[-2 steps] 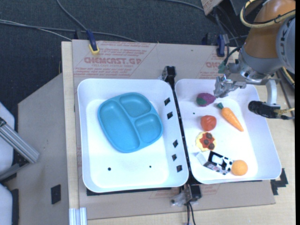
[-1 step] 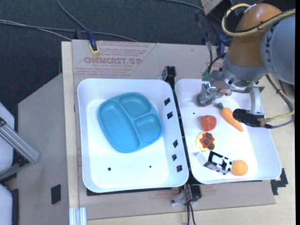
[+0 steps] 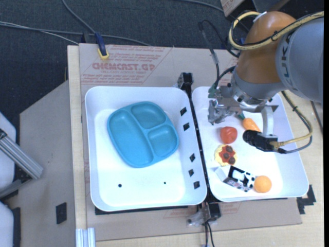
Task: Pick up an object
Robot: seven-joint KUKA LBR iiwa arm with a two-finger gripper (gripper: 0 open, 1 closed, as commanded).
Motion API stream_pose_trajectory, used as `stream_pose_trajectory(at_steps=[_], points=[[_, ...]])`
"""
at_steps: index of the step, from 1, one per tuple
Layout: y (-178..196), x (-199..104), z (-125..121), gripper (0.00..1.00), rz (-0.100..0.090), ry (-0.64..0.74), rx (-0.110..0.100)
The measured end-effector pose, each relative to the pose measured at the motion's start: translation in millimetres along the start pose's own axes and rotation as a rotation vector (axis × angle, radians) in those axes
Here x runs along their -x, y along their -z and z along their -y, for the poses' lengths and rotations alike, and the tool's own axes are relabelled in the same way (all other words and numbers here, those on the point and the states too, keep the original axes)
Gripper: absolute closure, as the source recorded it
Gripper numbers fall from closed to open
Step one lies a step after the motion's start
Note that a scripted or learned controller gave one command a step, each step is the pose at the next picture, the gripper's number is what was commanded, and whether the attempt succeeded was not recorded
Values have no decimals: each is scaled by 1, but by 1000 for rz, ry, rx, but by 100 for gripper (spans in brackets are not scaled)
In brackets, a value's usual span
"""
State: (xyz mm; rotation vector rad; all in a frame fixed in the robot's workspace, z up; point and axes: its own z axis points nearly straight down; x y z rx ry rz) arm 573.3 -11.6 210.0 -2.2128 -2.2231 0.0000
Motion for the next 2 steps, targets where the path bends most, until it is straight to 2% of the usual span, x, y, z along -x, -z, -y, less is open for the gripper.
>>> stream_pose_trajectory(at_steps=[1,2], points=[[9,-48,29,100,0,1,0],[2,-96,42,100,0,1,-1]])
